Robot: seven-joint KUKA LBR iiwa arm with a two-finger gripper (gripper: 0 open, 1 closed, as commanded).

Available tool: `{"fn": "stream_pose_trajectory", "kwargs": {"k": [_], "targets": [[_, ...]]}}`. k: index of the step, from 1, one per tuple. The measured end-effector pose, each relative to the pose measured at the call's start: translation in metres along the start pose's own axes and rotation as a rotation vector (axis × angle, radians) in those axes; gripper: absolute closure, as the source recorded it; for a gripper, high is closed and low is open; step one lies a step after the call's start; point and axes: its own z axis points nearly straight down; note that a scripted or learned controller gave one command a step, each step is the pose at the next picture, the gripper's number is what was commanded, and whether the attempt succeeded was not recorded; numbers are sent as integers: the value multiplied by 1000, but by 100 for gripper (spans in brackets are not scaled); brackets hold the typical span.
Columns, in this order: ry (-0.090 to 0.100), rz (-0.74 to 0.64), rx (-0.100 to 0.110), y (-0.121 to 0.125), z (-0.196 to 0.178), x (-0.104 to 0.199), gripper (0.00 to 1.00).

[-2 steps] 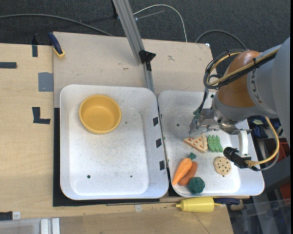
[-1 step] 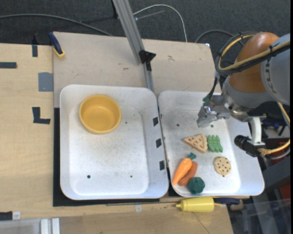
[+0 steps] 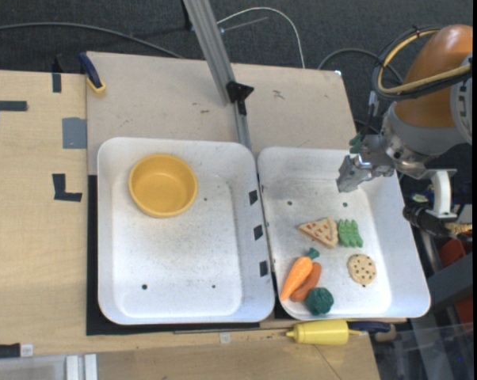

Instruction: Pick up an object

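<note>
Five toys in my right bin (image 3: 397, 236); carrot (image 3: 297, 275) looks light, rigid, grip mid-body; gripper (image 3: 351, 174) hovers above, opening I cannot tell

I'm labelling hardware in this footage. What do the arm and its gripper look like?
The arm is a rounded body, grey with a broad orange section above the wrist, and black cables with a yellowish line loop around that section. The gripper is a small, blocky grey metal piece with a bit of green at its top. A white fitting sits beside the arm's lower part.
</note>
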Motion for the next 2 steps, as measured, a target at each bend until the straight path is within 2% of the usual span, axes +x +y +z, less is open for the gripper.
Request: {"fn": "stream_pose_trajectory", "kwargs": {"k": [1, 2], "targets": [[2, 0, 5, 0, -8, 0, 100], [3, -7, 5, 22, -10, 57, 100]]}}
